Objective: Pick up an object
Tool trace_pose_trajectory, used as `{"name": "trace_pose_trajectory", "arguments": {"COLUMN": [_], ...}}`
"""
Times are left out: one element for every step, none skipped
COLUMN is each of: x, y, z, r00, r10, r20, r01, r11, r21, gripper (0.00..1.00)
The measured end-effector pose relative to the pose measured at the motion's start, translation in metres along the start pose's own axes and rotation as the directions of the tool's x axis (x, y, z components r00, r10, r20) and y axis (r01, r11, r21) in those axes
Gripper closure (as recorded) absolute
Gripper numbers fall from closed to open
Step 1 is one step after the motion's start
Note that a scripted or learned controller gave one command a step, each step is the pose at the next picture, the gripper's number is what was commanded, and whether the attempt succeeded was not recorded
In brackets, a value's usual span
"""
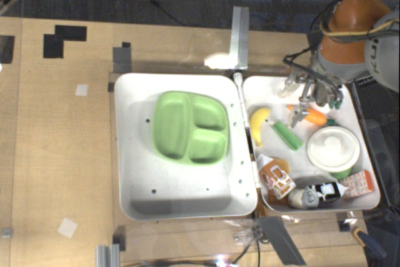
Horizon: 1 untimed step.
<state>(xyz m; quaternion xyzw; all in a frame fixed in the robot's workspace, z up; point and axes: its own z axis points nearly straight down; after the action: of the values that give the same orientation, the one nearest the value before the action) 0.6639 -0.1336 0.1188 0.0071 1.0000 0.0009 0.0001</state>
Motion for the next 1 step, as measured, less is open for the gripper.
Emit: {"name": "trace_pose_trajectory", "arguments": {"x": [0.0276], "y": [0.0393], "z": [0.0291], "r00": [0.992], "r10": [-0.124], "r20": [0.014], "r01": [0.124], "r11": [0.992], "r21": [0.006], "gripper": [0.0]}}
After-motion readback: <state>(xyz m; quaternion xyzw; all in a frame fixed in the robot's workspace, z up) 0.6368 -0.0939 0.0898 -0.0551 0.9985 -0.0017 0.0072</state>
